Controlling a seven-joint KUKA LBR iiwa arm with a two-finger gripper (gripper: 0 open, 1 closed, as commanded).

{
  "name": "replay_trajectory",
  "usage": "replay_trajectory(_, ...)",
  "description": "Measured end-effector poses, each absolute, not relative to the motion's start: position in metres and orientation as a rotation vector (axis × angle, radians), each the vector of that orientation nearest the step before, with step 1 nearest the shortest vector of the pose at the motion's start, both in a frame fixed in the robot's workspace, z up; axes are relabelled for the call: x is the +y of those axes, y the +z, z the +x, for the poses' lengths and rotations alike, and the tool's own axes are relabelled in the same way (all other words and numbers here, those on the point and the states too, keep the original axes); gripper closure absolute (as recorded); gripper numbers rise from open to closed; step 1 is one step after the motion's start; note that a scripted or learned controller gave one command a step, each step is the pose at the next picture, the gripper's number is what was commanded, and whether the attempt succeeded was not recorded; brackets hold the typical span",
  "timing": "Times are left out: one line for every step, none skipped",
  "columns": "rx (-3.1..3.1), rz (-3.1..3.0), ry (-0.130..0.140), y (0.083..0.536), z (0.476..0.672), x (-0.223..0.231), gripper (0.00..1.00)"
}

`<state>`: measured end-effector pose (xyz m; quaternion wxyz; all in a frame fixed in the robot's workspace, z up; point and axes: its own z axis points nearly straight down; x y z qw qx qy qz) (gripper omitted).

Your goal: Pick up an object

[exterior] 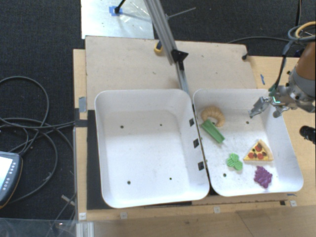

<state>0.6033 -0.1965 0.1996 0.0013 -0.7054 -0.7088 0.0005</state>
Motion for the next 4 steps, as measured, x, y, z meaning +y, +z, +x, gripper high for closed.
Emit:
replay_trajectory(-2.23,-2.215,0.0,0.202,0.604,-0.197,0.0)
replay_trajectory(-2.226,-2.212,0.002,0.147,0.605,-0.186,0.0)
replay_trajectory(-2.224,-2.215,0.003,0.095,0.605,-0.186,0.0)
replay_trajectory(-2.231,-2.218,-0.004,0.109,0.607,-0.186,1.0)
